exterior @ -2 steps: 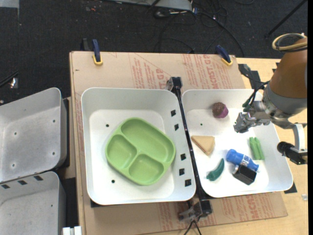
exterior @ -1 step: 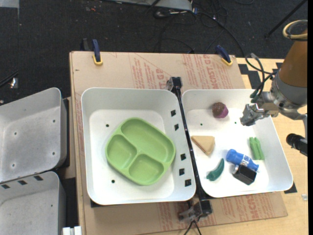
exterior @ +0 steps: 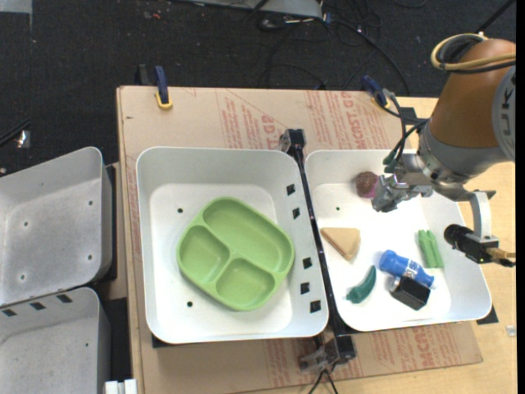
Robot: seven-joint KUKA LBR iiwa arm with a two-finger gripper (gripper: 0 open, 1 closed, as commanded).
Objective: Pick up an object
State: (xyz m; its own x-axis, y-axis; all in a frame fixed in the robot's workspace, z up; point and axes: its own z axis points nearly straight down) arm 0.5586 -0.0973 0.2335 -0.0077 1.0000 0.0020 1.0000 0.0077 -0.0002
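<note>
The right bin (exterior: 459, 302) holds a small dark-pink ball (exterior: 366, 184) at its back, a tan wedge (exterior: 343, 241) near the divider, a curved teal piece (exterior: 362, 286), a blue cylinder with a black block (exterior: 406, 276) and a green stick-like piece (exterior: 430, 249). My gripper (exterior: 385, 197) hangs low over the back of this bin, just right of the pink ball and close beside it. I see nothing held in it. The arm comes in from the right above the bin.
The left bin (exterior: 156, 220) holds a green three-compartment tray (exterior: 236, 253). A black divider with clips (exterior: 308, 220) runs between the bins. A black fitting (exterior: 472, 243) sticks out at the right bin's right rim. White panels (exterior: 49, 220) lie off the bench at left.
</note>
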